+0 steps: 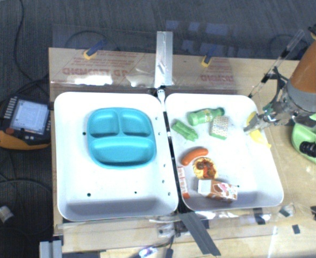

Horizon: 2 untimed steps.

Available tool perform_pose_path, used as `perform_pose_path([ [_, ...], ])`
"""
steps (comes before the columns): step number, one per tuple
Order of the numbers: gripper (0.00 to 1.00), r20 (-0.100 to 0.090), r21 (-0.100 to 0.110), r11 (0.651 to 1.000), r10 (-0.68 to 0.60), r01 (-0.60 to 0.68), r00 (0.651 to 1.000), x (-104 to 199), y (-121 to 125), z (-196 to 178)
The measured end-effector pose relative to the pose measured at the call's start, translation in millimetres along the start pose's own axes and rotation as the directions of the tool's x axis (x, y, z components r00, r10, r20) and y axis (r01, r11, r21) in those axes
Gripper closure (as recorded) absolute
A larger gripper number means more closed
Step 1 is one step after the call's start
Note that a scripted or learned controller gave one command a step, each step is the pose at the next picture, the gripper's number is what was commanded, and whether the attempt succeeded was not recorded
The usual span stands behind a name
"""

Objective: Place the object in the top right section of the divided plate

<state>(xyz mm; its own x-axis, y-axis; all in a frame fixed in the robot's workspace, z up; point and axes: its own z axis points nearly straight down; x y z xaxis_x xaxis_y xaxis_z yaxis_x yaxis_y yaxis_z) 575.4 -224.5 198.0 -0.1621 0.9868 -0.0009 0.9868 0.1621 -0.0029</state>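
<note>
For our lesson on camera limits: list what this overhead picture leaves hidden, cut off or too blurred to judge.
- Gripper: small and blurred at the right bin's rim; finger state unclear.
- Arm: cut off by the right edge.
- Yellow item: partly under the gripper, identity unclear.
- Carton: print too blurred to read.

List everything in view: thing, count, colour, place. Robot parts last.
Bins: 2, white, side by side on the bench; left, right.
Divided plate: 1, light blue, left bin.
Bottle: 1, green, right bin, far side.
Green piece: 1, green, left of the bottle.
Speckled block: 1, pale green, right of the bottle.
Sausage: 1, orange-red, right bin middle.
Round food: 1, red-brown, below the sausage.
Carton: 1, white and brown, right bin, near side.
Yellow piece: 1, yellow, right bin's right rim.
Handheld device: 1, black and orange, floor, left.
Arm: 1, grey with orange band, right.
Gripper: 1, over the right bin's right rim.
</note>
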Motion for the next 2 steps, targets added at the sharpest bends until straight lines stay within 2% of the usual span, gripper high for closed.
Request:
perform_pose_path([
  [1, 1.00, -0.004, 0.001, 0.991, 0.131, -0.131, 0.991, 10.7, -51.9, 16.4],
  [2, 1.00, -0.001, 0.001, 0.987, 0.160, -0.160, 0.987, 6.6, -31.6, 105.9],
])
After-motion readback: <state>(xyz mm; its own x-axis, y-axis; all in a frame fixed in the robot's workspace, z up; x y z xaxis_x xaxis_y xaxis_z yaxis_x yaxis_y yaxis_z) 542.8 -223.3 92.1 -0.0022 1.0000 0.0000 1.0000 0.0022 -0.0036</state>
